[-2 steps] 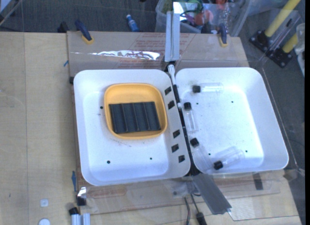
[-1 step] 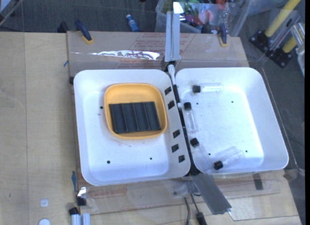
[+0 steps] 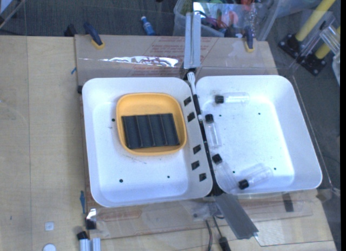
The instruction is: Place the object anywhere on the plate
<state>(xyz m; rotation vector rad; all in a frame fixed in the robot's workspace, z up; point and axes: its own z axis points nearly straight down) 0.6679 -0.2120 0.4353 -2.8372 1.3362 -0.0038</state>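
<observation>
- The dark ribbed block (image 3: pixel 150 130) – the task's thing – lies flat on the yellow plate (image 3: pixel 151 98), its ridges running away from the camera; it covers most of the plate's floor, slightly toward the near side.
- The plate is a rounded square with a raised rim, and it sits in the left white bin (image 3: pixel 102 147), in the far half and toward the side next to the other bin.
- Whether the gripper is open or closed cannot be told.
- The right white bin (image 3: pixel 281 136) holds three clear vials with black caps:
  - one vial (image 3: pixel 232 99) lies near the far wall, cap pointing left;
  - a second vial (image 3: pixel 212 132) lies just beside the divider, cap at its far end;
  - a third vial (image 3: pixel 254 177) lies tilted near the front wall, cap at its lower left end.
- A loose black cap-like piece (image 3: pixel 216 158) rests near the divider, between the second and third vials – what it belongs to is unclear.
- Small black tabs (image 3: pixel 195 149) run in a row down the seam where the two bins meet.
- Both bins rest on a wooden bench (image 3: pixel 38 136); blue clamps (image 3: pixel 95 37) grip the board at its far edge.
- Behind the bench stands a clear tub of colourful items (image 3: pixel 232 1).
</observation>
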